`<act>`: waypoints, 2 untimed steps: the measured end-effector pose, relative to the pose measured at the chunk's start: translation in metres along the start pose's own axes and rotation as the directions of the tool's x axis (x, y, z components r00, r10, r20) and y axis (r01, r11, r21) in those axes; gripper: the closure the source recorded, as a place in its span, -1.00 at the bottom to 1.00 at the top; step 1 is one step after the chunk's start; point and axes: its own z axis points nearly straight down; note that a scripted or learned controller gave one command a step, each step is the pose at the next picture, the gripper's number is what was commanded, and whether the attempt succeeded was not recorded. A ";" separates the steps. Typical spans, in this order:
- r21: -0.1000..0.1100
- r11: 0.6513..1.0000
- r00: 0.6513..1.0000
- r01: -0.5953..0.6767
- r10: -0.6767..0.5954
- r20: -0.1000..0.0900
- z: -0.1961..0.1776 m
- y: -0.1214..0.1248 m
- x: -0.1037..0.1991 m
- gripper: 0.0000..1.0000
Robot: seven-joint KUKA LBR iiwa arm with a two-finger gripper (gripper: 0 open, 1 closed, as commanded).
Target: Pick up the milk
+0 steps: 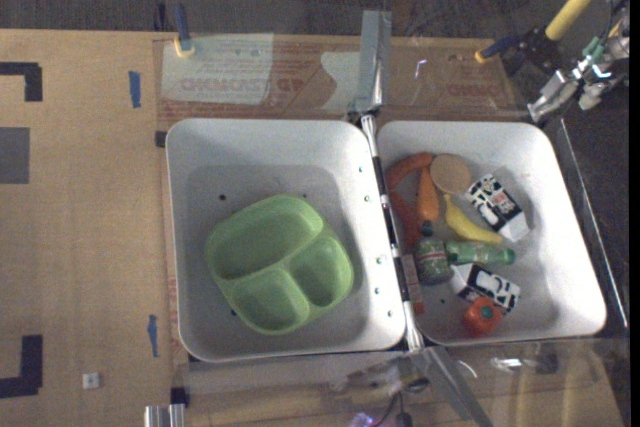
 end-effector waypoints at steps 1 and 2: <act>0.005 0.995 0.995 -0.097 0.097 -0.003 0.039 0.011 0.014 -1.00; 0.002 0.995 0.995 0.097 -0.097 -0.003 0.156 0.008 0.024 -1.00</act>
